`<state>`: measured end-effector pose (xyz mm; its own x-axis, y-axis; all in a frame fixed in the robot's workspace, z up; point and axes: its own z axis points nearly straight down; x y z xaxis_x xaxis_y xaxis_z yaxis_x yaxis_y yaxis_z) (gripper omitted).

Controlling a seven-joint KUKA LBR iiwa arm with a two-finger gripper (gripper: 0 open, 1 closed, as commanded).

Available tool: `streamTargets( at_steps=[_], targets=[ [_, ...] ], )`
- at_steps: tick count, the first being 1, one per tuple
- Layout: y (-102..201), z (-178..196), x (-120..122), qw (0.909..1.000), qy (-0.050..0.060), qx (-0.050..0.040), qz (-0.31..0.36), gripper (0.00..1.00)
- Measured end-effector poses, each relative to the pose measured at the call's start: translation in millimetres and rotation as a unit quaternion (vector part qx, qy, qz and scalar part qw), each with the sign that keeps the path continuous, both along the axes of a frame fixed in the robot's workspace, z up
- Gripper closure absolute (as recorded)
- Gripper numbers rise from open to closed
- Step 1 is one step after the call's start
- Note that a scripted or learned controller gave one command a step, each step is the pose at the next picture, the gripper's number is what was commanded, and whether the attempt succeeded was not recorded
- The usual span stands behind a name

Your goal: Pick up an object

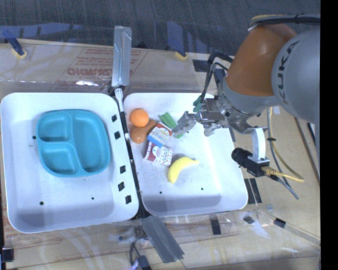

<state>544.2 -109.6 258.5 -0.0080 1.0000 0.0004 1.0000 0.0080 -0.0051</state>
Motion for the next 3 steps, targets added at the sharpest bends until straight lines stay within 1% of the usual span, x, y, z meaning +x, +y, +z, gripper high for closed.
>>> streamTargets(
  at_steps=[1, 2, 3],
  targets=[
    [8.0, -131.7, -3.7, 1.0, 0.002, 0.0003, -0.004, 0.0],
    [-40.8, -115.2, 13.7, 0.9999, -0.001, 0.0001, 0.017, 0.0],
    [-32.1, -167.0, -29.5, 0.9997, -0.001, 0.0004, -0.023, 0.0]
  ],
)
